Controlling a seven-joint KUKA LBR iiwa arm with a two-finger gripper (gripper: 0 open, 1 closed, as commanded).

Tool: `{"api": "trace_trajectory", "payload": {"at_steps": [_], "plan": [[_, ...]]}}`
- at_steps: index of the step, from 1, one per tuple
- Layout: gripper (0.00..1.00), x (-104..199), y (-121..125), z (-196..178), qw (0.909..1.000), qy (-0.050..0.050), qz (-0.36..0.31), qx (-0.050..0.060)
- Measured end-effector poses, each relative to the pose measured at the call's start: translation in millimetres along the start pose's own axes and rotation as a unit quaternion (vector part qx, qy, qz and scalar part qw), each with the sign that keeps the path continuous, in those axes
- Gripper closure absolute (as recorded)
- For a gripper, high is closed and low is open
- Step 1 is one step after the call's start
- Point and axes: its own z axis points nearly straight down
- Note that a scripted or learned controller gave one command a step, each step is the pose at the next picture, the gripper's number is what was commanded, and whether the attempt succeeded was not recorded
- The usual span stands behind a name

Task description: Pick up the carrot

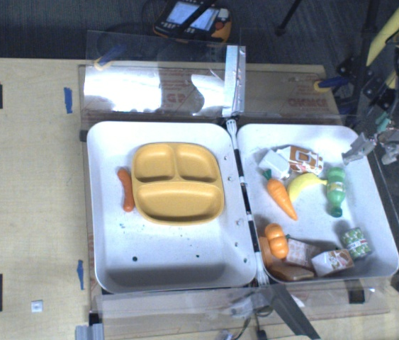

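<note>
I am looking down on two shallow white bins sitting side by side on a wooden bench. The carrot (pixel 282 198) I am meant to pick up is lying in the right bin (pixel 387 255), towards its left half, slanting with its thick top up-left and its pointed tip down-right. A yellow banana (pixel 304 185) is touching or nearly touching its upper right side, a small white carton (pixel 274 163) is sitting just above its top, and a green bottle (pixel 334 191) is standing a little further right. Below it, an orange pumpkin-like toy (pixel 276 241) is resting near the bin's lower left corner.

My gripper (pixel 363 147) is hanging at the right bin's upper right rim, well apart from the carrot. I cannot tell from this angle how it is set.

To do this step well, I am judging that I should be travelling left and slightly forward until I am over the carrot's middle, turning the wrist so I am closing across its narrow width, not along its length. Coming down on the lower half, away from the banana, should be giving me the cleanest room.

The left bin (pixel 107 246) is holding a yellow divided tray (pixel 178 183) and a sausage (pixel 126 189).
</note>
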Motion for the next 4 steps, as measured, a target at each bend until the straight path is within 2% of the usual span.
{"api": "trace_trajectory", "payload": {"at_steps": [1,2,3,4], "plan": [[0.0,74,13,35,0.9951,0.0,-0.099,0.0],[0.0,99,9,115,0.9875,-0.006,-0.157,-0.014],[0.0,117,-6,121,0.995,-0.008,-0.097,-0.023],[0.0,121,-6,122,0.9861,-0.005,-0.165,-0.022]]}}
